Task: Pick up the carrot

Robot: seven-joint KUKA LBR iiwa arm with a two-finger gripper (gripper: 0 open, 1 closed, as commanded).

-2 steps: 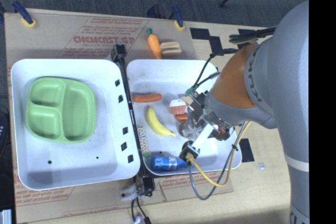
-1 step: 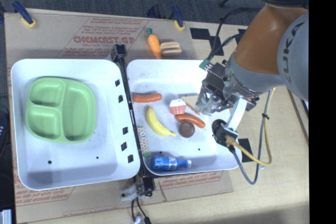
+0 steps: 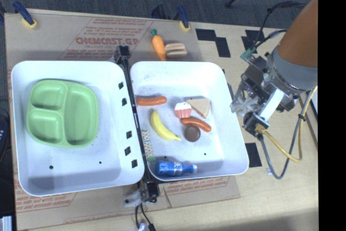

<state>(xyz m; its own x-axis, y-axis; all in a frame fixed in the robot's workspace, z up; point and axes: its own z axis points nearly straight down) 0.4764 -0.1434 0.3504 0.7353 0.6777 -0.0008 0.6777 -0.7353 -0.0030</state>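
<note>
The carrot (image 3: 158, 46), orange with a green top, lies on the cardboard just behind the right bin's (image 3: 227, 84) far rim, outside both bins. A small tan bun (image 3: 175, 50) touches its right side. My gripper (image 3: 243, 109) hangs off the right bin's right rim, over the bench, well to the right of the carrot and nearer the camera. Nothing shows in its grasp.
The right bin holds two sausages (image 3: 151, 100) (image 3: 196, 124), a banana (image 3: 162, 126), a cupcake (image 3: 183, 110), a sandwich wedge (image 3: 200, 107), a brown disc (image 3: 192, 134) and a blue bottle (image 3: 174, 168). A green divided plate (image 3: 62, 112) sits in the left bin. Yellow cable (image 3: 281, 151) loops under the wrist.
</note>
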